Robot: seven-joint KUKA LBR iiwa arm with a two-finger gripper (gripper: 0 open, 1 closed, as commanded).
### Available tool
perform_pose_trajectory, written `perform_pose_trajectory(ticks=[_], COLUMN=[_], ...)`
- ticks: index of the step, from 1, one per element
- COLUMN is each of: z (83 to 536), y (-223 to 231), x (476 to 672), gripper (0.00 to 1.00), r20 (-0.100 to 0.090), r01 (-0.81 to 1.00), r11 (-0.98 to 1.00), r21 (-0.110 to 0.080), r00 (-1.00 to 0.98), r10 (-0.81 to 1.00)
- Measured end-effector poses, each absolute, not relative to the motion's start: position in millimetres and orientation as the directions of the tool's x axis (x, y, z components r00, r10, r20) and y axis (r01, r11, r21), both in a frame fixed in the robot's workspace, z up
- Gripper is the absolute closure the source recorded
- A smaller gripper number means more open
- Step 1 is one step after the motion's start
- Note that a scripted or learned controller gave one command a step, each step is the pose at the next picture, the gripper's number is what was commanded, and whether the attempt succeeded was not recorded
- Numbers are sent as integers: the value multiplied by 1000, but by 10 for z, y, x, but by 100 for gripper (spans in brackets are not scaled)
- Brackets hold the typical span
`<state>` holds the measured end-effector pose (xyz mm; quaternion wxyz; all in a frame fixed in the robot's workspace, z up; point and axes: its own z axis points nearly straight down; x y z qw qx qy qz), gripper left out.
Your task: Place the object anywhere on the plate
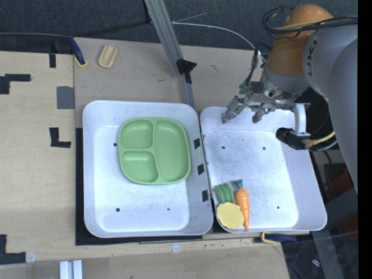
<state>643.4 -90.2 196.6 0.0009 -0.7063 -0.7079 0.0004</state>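
A green plate (154,150) with three compartments lies in the left bin (99,173), with nothing on it. In the near left corner of the right bin (290,173) lie a toy carrot (243,206), a yellow round piece (230,215) and a green ribbed piece (223,192), close together. My gripper (243,114) hangs over the far edge of the right bin, well away from those objects. Its two fingers are spread apart and hold nothing.
A metal post (168,34) slants across the bench behind the bins. A small tan block (107,56) and a blue and yellow clip (78,52) lie on the bench at the far left. Black cable runs by the arm on the right.
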Motion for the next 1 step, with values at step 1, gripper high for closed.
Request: perform_pose_trajectory(ticks=[1], z=[1966], y=[-902], x=[6434], gripper=[0], r20=[1], r01=[1000], r11=[3], r21=[-2], r00=[-3], r10=[1000])
